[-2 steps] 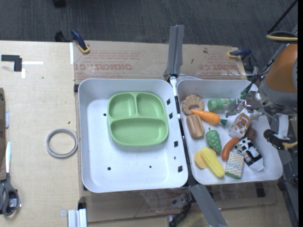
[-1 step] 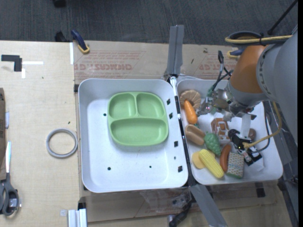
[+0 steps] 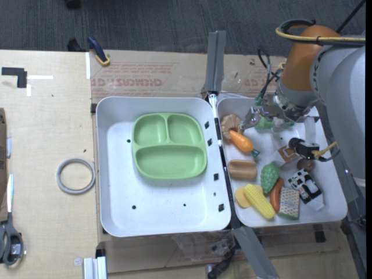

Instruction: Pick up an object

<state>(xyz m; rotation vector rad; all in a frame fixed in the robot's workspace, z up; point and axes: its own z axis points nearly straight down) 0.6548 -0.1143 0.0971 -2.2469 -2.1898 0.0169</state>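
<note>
Your gripper (image 3: 260,116) sits low in the right bin (image 3: 334,214); I can't tell how its jaws stand. The toy carrot (image 3: 240,140) lies close, crowded—expect a glancing miss.

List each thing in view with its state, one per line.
Claw: low in the right bin's far end, fingers hard to read.
Plate: upright in the left bin, compartments bare.
Carrot: lying flat, right bin.
Hot dog: lying flat.
Corn: lying at the near edge, on a yellow piece.
Tape ring: flat on the bench, left of the bins.
</note>
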